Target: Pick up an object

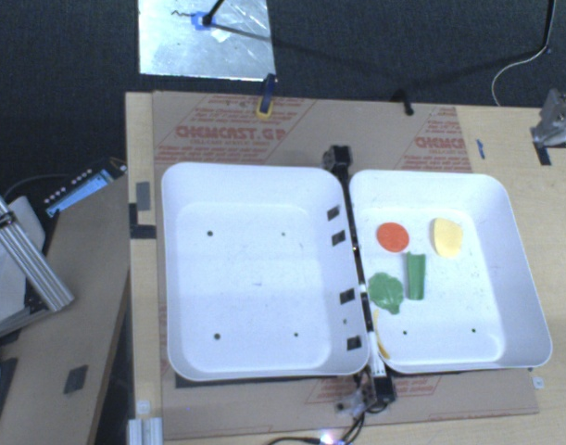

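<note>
Several small objects lie in the right bin [505,248], all in its left half. An orange disc [392,237] sits beside a pale yellow piece [446,236]. Just below them a green stick [416,275] lies upright in the view, next to a green leafy lump [386,291]. A thin yellow sliver [380,343] rests against the bin's left wall.
The left bin [255,341] stands beside the right one on a cardboard sheet [292,128]. Black clips [342,239] run along the seam between the bins. A grey metal piece [554,119] juts in at the right edge. A shiny plate [205,24] lies beyond the bench.
</note>
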Controlling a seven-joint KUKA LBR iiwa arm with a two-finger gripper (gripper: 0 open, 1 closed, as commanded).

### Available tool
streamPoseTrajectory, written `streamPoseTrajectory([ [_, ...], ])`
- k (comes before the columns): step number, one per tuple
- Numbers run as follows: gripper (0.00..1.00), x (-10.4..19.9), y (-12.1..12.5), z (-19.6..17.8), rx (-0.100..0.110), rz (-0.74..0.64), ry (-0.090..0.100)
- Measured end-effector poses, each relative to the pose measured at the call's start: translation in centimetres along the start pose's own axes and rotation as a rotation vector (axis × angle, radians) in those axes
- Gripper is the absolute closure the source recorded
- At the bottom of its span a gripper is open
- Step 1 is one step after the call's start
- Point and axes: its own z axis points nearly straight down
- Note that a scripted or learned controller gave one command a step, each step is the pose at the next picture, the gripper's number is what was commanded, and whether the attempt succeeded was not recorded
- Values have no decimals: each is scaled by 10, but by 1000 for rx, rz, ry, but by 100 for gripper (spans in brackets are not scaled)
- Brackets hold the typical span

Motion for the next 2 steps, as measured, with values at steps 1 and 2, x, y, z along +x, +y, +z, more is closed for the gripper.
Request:
streamPoseTrajectory([
  [1,100,27,-55,110,30,2,6],
  [2,100,94,-32,275,36,-2,7],
])
